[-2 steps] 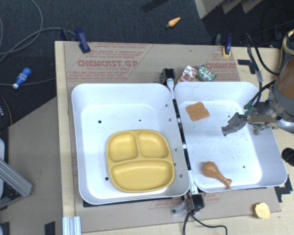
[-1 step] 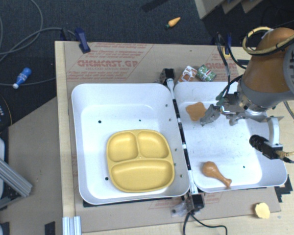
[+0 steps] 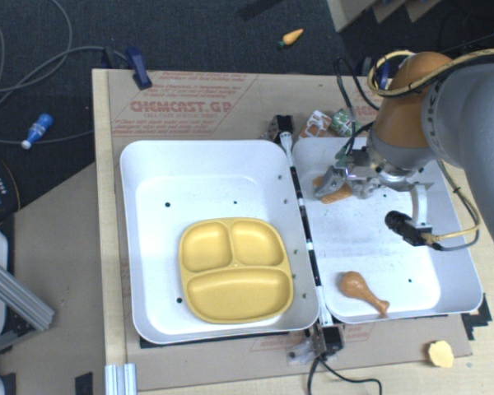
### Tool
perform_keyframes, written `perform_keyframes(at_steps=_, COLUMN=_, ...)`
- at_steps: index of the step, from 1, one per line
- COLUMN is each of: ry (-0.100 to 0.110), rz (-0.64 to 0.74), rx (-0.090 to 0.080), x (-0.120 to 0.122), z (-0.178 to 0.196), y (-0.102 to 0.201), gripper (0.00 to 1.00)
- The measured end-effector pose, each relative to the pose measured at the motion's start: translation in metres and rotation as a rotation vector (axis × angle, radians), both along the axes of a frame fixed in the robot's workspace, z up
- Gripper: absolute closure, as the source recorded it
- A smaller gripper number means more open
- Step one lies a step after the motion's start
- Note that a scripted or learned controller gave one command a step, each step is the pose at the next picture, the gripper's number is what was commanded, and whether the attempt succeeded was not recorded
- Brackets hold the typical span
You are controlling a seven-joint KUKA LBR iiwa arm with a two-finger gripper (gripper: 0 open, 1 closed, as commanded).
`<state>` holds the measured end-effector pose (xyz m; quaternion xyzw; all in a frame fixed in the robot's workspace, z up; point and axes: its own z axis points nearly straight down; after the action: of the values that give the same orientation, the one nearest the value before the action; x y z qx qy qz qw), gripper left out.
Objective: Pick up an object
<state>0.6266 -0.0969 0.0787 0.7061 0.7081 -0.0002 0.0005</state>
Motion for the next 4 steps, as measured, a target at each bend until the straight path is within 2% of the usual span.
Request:
perform_keyframes(at_steps=1, ry=-0.005, rz=0.000, rx=-0.001, x=0.042, z=0.006, y=-0.004, gripper=0.00)
perform_keyframes(at_steps=2, ry=0.004, rz=-0.004, rx=0.001, x=0.020, z=0.006, y=0.000, gripper=0.00)
perform_keyframes(at_steps=4, ry=0.002, rz=-0.003, rx=0.002, x=0.021, z=0.006, y=0.000, gripper=0.00)
